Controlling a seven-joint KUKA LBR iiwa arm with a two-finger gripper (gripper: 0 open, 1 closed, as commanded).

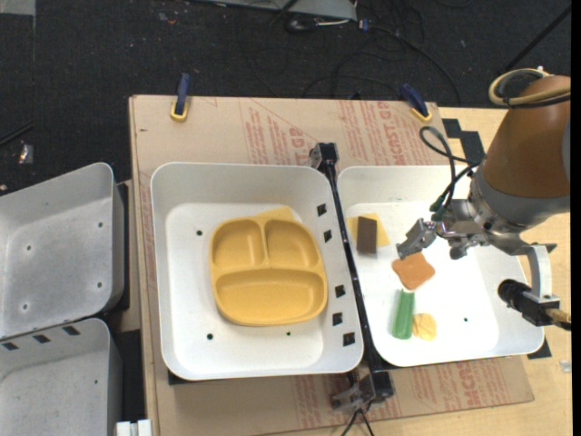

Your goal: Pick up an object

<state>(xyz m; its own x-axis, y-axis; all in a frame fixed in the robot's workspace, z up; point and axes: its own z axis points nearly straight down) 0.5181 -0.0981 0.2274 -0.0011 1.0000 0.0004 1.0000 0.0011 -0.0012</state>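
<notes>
Left bin: the left shallow white bin point(172, 243) holds a yellow plastic divided tray point(269, 272) at its middle.
Right bin: the right shallow white bin point(508, 330), just beside the left one, holds four small things in its left half.
Far side: a brown rectangular block point(367, 233) lies against a yellow wedge point(380, 234) to its right.
Middle: an orange square sponge-like piece point(414, 272) lies just below the arm's two-finger gripper point(419, 240).
Near side: a green cylinder point(403, 313) lies beside a small yellow lump point(424, 326), to its right.

The yellow tray point(269, 272) looks like smooth matt plastic, the two white bins point(172, 243) like smooth plastic, and the board point(272, 125) beneath them like rough, printed cardboard.
</notes>
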